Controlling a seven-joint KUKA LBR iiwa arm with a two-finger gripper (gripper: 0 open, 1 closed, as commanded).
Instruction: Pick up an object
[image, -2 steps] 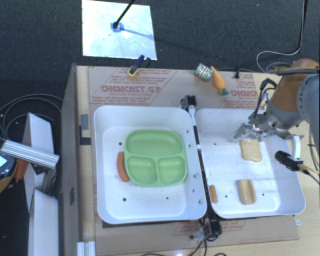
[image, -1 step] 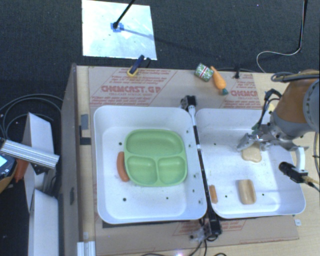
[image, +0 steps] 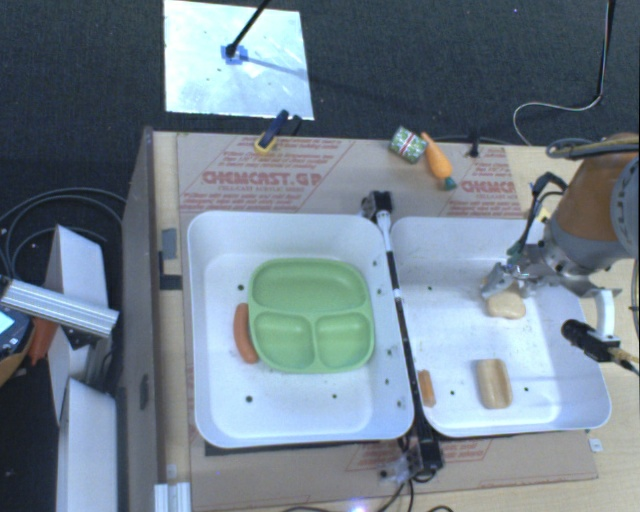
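Dark carpet surrounds a tabletop (image: 300, 170) covered with printed cardboard, which carries two shallow white bins side by side. In the left bin (image: 215, 330) a green divided plate (image: 310, 315) lies flat with an orange sausage (image: 242, 333) just beside its left edge. The right bin (image: 560, 400) holds three pieces: a pale bread roll (image: 506, 306) in the upper middle, a tan bread slice (image: 492, 383) nearer the front, and a small orange piece (image: 426, 387) against the divider.

From the right, the grey arm reaches in and its gripper (image: 508, 283) sits low, directly over the roll. Whether the jaws are spread or closed cannot be told from this angle, and nothing is visibly caught between them.

Judging by this, the pick is at the approach or grasp stage: the roll rests on the bin floor, so closing and lifting remain.
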